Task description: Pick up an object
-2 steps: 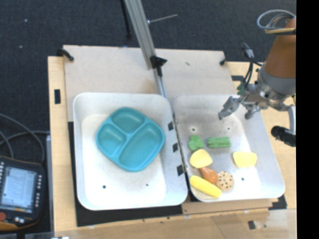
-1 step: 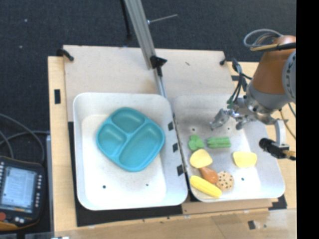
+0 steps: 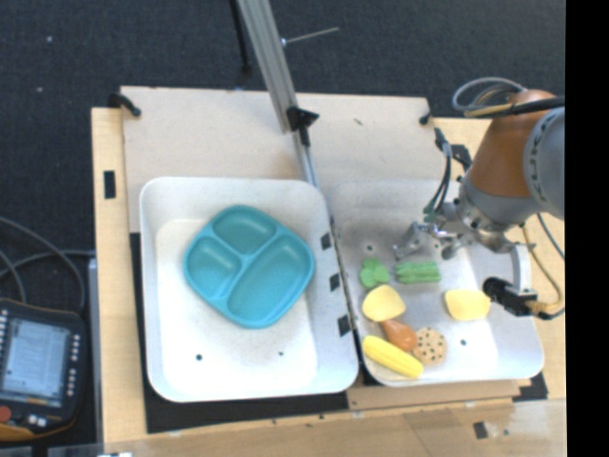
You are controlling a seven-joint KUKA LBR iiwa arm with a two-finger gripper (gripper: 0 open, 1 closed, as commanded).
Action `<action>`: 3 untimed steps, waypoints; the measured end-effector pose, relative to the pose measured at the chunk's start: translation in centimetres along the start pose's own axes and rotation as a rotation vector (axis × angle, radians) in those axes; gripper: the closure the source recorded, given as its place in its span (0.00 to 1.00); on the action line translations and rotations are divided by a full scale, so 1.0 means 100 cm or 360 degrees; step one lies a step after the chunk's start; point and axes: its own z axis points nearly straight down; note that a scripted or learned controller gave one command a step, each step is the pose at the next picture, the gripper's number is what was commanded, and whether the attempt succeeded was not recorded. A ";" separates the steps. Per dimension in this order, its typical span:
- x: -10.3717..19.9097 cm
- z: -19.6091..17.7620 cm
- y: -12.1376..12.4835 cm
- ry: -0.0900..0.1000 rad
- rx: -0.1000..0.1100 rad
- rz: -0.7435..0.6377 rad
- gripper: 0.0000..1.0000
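Overhead view of a table w/ two shallow white bins side by side. Right bin (image 3: 495, 350) holds small toy foods, all lying loose on its floor: a green long piece (image 3: 418, 272), a green round piece (image 3: 374, 274) just beside it, a yellow wedge (image 3: 383, 304), a second yellow piece (image 3: 467, 304) to its right, an orange piece (image 3: 401, 333), a speckled cookie (image 3: 430, 347) and a yellow banana-like piece (image 3: 392, 357) near the front rim.

Gripper (image 3: 423, 239) hangs low over the back of this bin, just behind the green long piece; can't tell if it's apart or together, and nothing is seen in it. So, by my read, pick not done yet; approx. approach stage, w/ grasp and lift left.

Left bin (image 3: 171, 350) carries a blue divided plate (image 3: 250, 266). Table (image 3: 205, 131) is pale board; a metal pole (image 3: 271, 50) slants up from between the bins. Dark carpet (image 3: 95, 27) around, a screen device (image 3: 36, 355) at far left.
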 end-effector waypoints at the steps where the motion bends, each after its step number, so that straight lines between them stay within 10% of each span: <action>1: 0.000 -0.014 0.002 0.0002 -0.0012 0.0003 1.00; 3: 0.004 -0.116 0.010 0.0001 -0.0019 -0.0008 1.00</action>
